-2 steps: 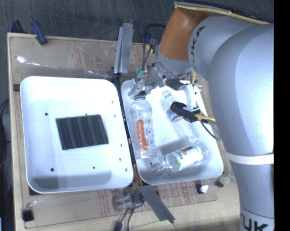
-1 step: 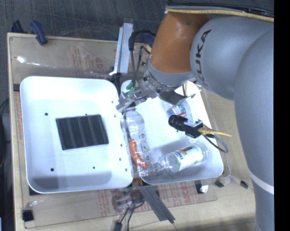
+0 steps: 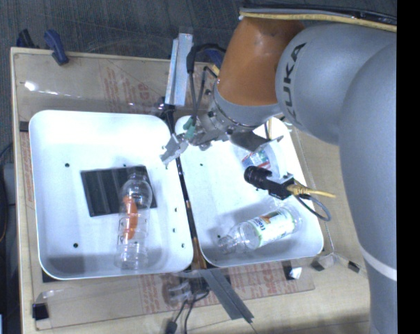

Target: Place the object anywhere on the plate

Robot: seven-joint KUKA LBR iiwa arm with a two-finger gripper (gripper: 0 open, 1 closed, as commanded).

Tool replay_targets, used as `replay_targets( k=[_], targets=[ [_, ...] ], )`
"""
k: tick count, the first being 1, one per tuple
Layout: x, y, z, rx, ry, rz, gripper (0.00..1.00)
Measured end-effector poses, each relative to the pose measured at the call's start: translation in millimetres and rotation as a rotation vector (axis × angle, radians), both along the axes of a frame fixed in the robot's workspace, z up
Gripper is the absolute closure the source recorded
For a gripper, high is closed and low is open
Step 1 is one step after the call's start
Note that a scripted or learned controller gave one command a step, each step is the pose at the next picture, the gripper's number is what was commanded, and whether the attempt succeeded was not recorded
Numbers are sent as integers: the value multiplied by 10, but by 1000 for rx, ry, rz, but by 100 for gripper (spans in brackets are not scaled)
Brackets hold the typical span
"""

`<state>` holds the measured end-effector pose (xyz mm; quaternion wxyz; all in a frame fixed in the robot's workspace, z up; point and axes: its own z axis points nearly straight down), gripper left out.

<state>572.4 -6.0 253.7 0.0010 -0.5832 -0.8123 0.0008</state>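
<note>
A flat black square plate (image 3: 102, 190) lies in the left bin (image 3: 49, 138). A clear plastic bottle with an orange label (image 3: 133, 218) lies lengthwise in that bin, its cap end resting on the plate's right edge and its base pointing toward the near wall. My gripper (image 3: 173, 147) hangs over the seam between the two bins, at their far end, above and to the right of the plate. I see no object in it.
In the right bin (image 3: 216, 186) a clear bottle with a green and yellow label (image 3: 265, 229) lies near the front wall. Another labelled item (image 3: 262, 157) is partly hidden under the arm. A black fitting with a yellow cable (image 3: 269, 179) sticks out beside it.
</note>
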Motion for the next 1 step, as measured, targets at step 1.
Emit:
replay_targets(
  k=[1],
  targets=[
    [-188, 532, -558, 0, 1, 176, 0]
  ],
)
